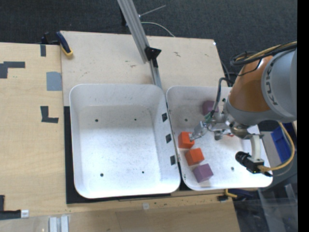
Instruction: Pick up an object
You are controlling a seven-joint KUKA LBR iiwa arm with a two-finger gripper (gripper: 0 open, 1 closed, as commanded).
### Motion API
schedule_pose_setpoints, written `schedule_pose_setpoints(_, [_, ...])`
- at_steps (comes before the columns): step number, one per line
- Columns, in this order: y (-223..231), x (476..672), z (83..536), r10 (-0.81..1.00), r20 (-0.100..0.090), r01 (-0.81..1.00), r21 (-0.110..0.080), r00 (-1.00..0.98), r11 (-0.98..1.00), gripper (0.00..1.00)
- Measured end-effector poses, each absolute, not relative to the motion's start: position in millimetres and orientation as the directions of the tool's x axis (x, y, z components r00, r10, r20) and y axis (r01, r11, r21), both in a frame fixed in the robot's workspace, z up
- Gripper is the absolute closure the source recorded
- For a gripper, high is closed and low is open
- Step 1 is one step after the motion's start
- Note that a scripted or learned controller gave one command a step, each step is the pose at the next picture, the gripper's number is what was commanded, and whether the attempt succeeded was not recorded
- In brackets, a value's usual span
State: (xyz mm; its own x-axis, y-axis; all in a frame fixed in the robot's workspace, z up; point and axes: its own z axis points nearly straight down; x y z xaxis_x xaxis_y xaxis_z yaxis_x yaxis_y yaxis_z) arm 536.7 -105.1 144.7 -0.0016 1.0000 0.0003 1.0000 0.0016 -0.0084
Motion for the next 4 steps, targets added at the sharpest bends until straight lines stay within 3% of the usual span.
schedule_pose_setpoints(1, [-117.3,591.6,105.1,1.000,0.000,1.000,-0.002,0.000,0.000,0.00])
schedule_pose_setpoints(2, [-105.4,510.8,92.6,1.000,0.002,1.000,-0.002,0.001,-0.001,0.00])
schedule_pose_setpoints(3, [-158.0,570.0,92.4,1.000,-0.004,1.000,0.003,0.000,0.000,0.00])
schedule_pose_setpoints(4, [-147.2,610.0,88.9,1.000,0.008,0.998,-0.055,0.008,-0.008,0.00])
